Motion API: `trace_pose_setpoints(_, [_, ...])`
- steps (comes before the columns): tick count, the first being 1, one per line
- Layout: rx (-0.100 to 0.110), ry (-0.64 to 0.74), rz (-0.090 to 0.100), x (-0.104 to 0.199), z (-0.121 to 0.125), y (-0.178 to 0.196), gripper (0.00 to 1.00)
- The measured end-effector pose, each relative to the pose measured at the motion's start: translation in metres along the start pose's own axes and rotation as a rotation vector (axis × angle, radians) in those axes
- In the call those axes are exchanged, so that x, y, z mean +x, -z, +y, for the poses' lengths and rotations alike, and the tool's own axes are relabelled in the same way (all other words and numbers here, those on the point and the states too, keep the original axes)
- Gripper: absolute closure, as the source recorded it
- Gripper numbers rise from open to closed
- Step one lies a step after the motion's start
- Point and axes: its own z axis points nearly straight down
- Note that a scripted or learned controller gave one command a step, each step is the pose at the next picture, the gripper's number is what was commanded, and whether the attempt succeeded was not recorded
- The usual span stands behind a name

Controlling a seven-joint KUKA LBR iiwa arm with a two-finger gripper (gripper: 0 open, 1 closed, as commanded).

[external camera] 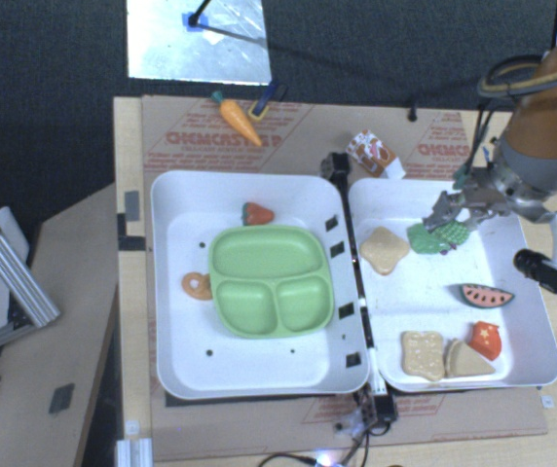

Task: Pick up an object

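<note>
Faint red print repeats across the cardboard sheet [288, 125] under the bins, too blurred to read.

Grey arm [541, 134] reaching in from right, wrist angled down-left, gripper [447, 217] low

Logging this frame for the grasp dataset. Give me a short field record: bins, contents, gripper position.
left bin: green three-compartment plastic tray, small red toy piece at the tray's far edge, orange pretzel-shaped toy to the tray's left
right bin: tan toy bread slice, green leafy toy, watermelon slice toy, red toy strawberry, two tan cracker-like toys
outside bins: orange toy carrot on the bench behind the left bin
gripper: over the green leafy toy in the right bin; contact not clear
</note>
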Motion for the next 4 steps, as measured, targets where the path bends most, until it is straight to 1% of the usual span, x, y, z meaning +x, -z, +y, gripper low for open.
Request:
trace_pose_setpoints(1, [-0.002,0.002,0.0,0.058,-0.001,0.012,1.0])
trace_pose_setpoints(2, [-0.001,0.0,0.0,0.106,0.004,0.016,1.0])
trace_pose_setpoints(3, [-0.002,0.001,0.0,0.162,0.01,0.017,1.0])
trace_pose_setpoints(4, [0.002,-0.001,0.0,0.208,0.001,-0.005,1.0])
